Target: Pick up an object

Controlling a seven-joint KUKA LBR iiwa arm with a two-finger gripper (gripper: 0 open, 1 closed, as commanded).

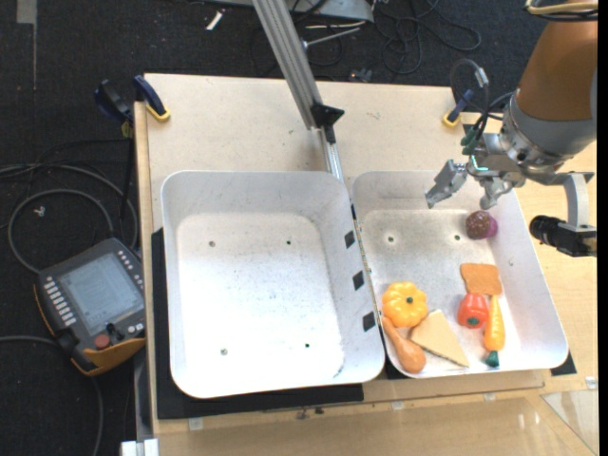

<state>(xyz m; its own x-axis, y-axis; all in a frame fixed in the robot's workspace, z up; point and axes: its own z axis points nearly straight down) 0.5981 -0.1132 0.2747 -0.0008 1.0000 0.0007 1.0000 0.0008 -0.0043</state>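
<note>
Nothing is picked up yet: the claw [467,186] hangs spread and released above the right white bin [541,283], just beside the small round purple fruit [481,224] lying on its floor.

A matt, speckled white plastic finish is being shown by both bins [255,190]. The bench [237,122] is being seen as pale, smooth wood. A glossy plastic sheen is being displayed by the toy pumpkin [406,304].
</note>
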